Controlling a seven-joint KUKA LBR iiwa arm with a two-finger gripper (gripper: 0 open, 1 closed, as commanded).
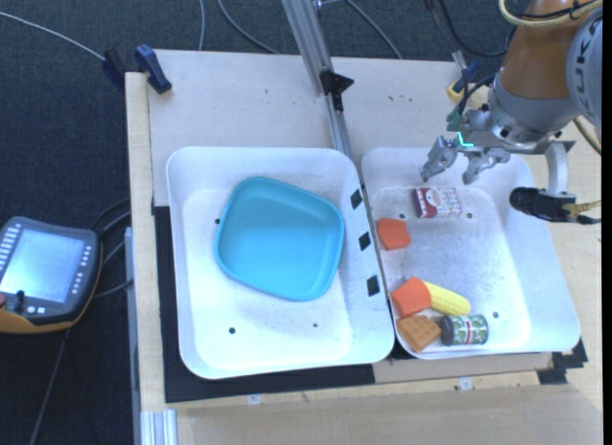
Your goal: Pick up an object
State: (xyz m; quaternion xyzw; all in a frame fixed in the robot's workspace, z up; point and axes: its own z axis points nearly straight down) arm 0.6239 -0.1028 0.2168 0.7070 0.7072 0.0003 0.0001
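Hovering spread and empty, the jaws (457, 164) sit just above the red-and-white box (438, 203); closing off-centre could nudge it away.

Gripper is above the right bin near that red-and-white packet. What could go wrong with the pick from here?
1. The gripper hangs just beyond the packet, near the bin's far wall; a straight descent may miss the packet or clip the wall.
2. The packet lies flat, so the fingers may slide over it.
3. The orange block sits close by and could get nudged.
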